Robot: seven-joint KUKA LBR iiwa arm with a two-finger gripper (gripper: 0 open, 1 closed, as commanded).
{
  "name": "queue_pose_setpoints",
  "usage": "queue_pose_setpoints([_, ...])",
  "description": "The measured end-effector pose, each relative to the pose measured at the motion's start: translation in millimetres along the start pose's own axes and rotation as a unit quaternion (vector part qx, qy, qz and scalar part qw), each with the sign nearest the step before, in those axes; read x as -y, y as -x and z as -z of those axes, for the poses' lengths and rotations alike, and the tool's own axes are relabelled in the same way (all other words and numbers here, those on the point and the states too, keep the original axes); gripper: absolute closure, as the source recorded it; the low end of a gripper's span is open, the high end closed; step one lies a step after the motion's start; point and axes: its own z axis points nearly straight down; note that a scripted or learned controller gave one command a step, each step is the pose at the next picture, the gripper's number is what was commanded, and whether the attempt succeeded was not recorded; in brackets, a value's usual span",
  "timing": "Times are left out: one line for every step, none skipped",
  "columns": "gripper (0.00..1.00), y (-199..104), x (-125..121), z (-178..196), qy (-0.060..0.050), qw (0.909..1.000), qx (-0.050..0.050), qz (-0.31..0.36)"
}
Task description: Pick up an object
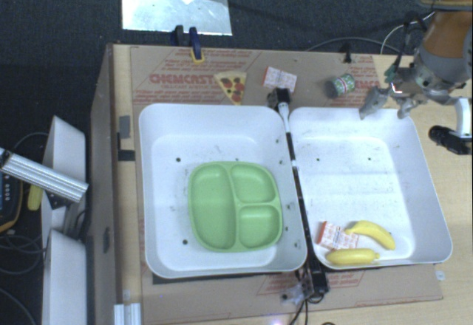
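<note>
My gripper [386, 104] hangs over the far right corner of the right bin [355, 168]. Its fingers [369, 103] are spread open and hold nothing. At that bin's near edge lie a yellow banana [373, 233], a second long yellow item [352, 257] and a small red and white packet [334, 235], close together and well away from the gripper. In the left bin [166, 168] sits a green divided plate [235, 205].
Beyond the bins, on the cardboard, lie a toy pizza slice [231, 86], a small printed card [279, 78] and a small green can [342, 84]. The can is just left of the gripper. A black divider [292, 161] runs between the bins.
</note>
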Motion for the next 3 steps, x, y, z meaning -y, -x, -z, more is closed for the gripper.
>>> queue_pose_setpoints([1.0, 0, -1, 12, 0.002, 1.0, 0.001, 0.002])
queue_pose_setpoints([0.0, 0, -1, 11, 0.002, 1.0, 0.001, 0.003])
queue_pose_setpoints([1.0, 0, -2, 23, 0.004, 1.0, 0.002, 0.005])
